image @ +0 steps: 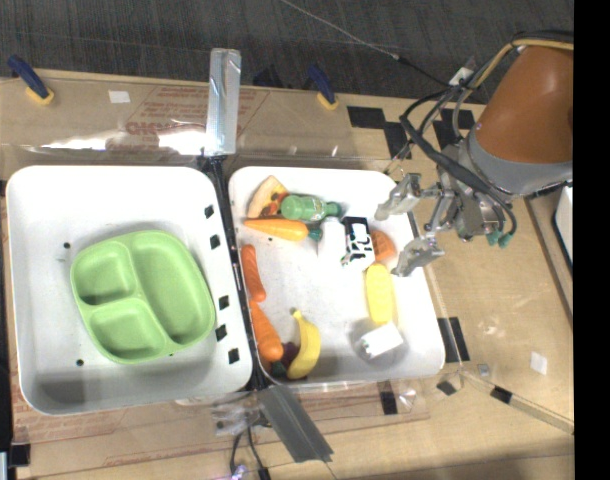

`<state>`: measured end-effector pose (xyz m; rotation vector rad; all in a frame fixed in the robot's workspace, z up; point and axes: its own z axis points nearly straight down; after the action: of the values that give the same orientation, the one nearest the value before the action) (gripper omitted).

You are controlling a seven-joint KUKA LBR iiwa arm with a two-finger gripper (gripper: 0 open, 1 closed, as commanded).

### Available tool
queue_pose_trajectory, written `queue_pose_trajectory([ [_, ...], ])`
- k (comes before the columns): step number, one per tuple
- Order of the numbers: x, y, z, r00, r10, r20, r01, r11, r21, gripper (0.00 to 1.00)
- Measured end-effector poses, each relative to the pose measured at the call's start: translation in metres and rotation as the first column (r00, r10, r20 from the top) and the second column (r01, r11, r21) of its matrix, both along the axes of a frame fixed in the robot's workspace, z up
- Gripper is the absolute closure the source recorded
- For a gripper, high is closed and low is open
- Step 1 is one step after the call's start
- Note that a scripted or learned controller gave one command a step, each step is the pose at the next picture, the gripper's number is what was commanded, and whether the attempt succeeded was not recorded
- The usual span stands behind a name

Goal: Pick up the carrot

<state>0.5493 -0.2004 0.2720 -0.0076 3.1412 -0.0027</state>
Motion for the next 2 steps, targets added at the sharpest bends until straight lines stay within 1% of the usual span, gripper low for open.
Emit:
queue_pose_trajectory([
  [1, 0.000, -0.010, -0.027, 0.880, -0.475, -0.002, 0.475, 0.880, 0.001, 0.00],
  [2, 0.039, -0.006, -0.008, 0.970, -0.243, 0.005, 0.243, 0.970, 0.001, 0.00],
])
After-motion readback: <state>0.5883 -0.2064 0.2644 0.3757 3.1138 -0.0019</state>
